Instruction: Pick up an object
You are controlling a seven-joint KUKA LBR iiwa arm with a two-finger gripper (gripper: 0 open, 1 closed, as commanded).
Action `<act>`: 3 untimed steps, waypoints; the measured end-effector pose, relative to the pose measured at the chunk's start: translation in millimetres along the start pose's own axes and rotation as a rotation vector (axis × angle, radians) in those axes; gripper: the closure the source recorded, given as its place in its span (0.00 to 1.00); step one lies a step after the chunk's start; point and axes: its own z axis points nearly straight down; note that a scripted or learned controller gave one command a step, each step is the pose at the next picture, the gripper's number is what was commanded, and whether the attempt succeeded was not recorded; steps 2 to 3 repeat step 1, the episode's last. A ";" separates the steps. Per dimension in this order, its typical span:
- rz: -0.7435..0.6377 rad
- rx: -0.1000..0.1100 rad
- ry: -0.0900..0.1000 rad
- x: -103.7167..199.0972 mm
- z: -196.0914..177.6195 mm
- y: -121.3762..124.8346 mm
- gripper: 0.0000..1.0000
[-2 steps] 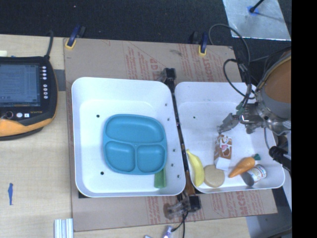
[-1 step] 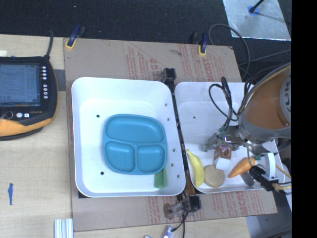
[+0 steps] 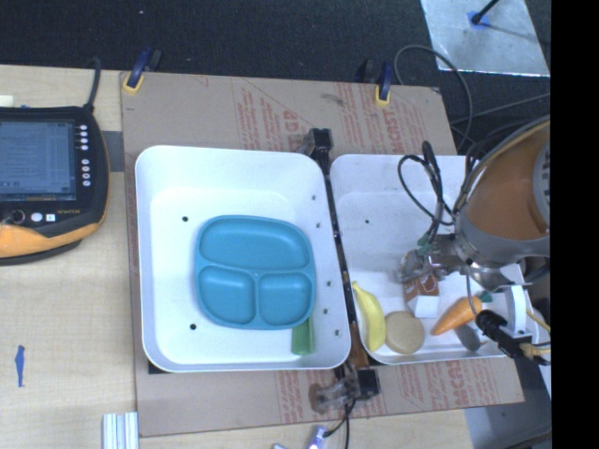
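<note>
The bench carried a brown board on which two white bins sat side by side. The left bin held a blue divided plate, with a small green piece against the near wall just beside it. The right bin held the smaller things, all gathered in its near half: a yellow banana lying along the wall shared with the other bin, a round tan disc touching it, and an orange carrot towards the right.

The arm reached in from the right and hung over the right bin's far-right part, cables looping above it. The gripper sat low at the bin floor (its metal parts crowded together and partly masked by the wrist), and whether it was released or clenched on something could not be told.

The nearest candidates lay just towards the near edge from the gripper: the carrot, its long axis slanting with the thick end up and to the right, and the disc a little to the left. The banana ran roughly front to back.

Red printing ran along the board's edges, too small to read. A pendant with a lit screen lay at the left, its text illegible.
</note>
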 end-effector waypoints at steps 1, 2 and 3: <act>0.005 -0.002 0.004 64.4 -91.0 63.2 1.00; 0.005 -0.002 0.004 64.4 -91.0 63.2 1.00; 0.005 -0.002 0.004 64.4 -91.0 63.2 1.00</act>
